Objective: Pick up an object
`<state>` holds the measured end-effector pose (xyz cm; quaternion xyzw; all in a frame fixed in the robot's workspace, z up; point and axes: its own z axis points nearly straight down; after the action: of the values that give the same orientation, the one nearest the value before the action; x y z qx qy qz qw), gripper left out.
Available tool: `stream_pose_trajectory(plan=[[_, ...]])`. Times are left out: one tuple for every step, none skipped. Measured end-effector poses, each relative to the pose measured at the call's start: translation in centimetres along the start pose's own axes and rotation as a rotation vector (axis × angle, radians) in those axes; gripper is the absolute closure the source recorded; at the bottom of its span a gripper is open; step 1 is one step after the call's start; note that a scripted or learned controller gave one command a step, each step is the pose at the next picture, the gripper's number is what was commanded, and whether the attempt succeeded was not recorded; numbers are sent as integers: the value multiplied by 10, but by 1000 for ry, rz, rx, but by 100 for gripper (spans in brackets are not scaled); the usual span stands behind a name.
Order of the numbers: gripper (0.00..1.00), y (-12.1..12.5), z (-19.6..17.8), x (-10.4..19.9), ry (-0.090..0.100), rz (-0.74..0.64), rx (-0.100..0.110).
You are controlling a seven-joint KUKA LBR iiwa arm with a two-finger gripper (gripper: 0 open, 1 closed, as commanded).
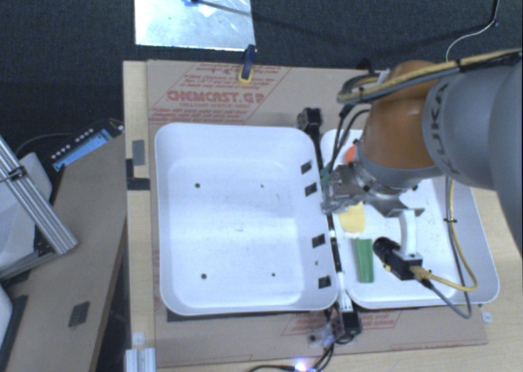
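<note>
Fixed overhead camera, slanted down on bins [237, 137].

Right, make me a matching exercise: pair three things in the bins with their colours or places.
Things:
1. flat block under the arm's wrist
2. long upright-lying bar
3. big shallow left bin

Descriptions:
A. white, on the left side of the bench
B. pale yellow, in the right bin
C. green, in the right bin, nearer the camera than the yellow piece

Pairs: 1-B, 2-C, 3-A
</note>
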<state>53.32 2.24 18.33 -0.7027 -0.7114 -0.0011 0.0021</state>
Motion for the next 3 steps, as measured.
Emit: stream_pose_trajectory(plan=[[100, 58, -103, 40, -2, 2, -17], [100, 139, -113, 80, -3, 4, -11], [100, 136, -73, 190, -1, -1, -1]])
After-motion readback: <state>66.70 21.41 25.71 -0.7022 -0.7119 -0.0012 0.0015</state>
